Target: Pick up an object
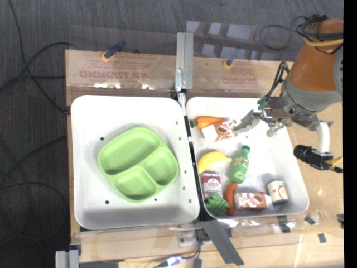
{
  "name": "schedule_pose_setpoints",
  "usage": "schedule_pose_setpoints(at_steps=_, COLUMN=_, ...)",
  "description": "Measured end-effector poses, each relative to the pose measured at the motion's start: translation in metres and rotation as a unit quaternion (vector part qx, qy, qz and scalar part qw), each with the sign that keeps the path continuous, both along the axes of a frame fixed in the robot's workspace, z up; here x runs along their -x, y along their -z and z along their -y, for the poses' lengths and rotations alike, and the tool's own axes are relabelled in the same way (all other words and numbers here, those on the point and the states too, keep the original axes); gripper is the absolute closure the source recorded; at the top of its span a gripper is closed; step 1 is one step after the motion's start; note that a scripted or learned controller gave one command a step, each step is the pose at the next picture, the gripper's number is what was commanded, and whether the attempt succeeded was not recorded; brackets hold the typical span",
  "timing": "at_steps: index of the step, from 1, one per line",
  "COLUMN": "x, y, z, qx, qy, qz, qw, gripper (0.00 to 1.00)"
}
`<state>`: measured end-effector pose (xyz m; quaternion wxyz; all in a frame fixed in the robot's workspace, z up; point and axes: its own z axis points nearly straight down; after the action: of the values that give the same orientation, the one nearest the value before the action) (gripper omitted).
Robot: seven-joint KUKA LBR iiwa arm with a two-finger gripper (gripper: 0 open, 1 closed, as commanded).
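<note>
The gripper (pixel 262 124) hung over the far edge of the right bin (pixel 279 161), its fingers spread with nothing between them, one of them reaching toward a small white carton (pixel 223 130) near the bin's far left corner. No object had been lifted, so the pick was all left to do. The carton lay beside an orange carrot (pixel 207 121); whether the fingertip touched the carton was hard to tell. Nearer the middle lay a banana (pixel 212 161) and a green bottle (pixel 240 164). The left bin (pixel 89 116) held a green divided plate (pixel 139 163).
</note>
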<state>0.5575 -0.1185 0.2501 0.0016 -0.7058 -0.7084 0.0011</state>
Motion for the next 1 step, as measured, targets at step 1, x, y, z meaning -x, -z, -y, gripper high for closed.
schedule_pose_setpoints(at_steps=1, x=-0.0273, y=-0.1782, z=-0.0195, qx=0.0024, qy=0.107, qz=0.001, qw=0.9943, gripper=0.0)
